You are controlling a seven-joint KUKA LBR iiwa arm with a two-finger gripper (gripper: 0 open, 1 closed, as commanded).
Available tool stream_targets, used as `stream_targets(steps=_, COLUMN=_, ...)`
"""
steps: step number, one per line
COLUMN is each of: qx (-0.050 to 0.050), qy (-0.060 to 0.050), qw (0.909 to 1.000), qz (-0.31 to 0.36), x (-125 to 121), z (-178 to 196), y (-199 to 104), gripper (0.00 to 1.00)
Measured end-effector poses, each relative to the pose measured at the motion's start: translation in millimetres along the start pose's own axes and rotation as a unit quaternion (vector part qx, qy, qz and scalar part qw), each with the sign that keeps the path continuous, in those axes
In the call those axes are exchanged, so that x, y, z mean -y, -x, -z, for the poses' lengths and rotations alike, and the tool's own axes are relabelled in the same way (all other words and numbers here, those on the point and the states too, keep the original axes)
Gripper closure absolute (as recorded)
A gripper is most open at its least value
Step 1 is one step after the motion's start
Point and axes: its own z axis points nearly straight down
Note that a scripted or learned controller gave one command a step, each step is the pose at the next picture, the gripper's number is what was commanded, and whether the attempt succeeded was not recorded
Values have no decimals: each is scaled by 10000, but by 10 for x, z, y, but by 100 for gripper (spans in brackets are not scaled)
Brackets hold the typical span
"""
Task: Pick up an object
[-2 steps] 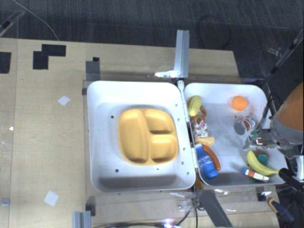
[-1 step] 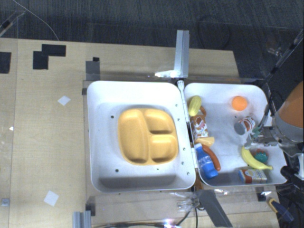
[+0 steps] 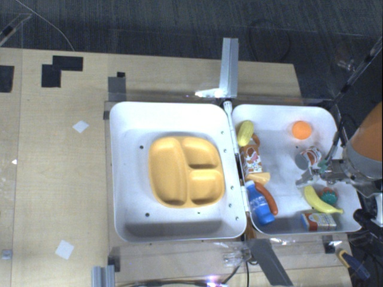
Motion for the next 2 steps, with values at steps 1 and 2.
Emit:
stream_targets(steps=1, qx=-23, qy=-60, qw=10000, qz=71, x=66, z=-349, y=156, gripper=0)
stream_targets(steps=2, qx=-4, qy=-21, qw=9999, qz=98, x=33, z=-223, y=157, gripper=100)
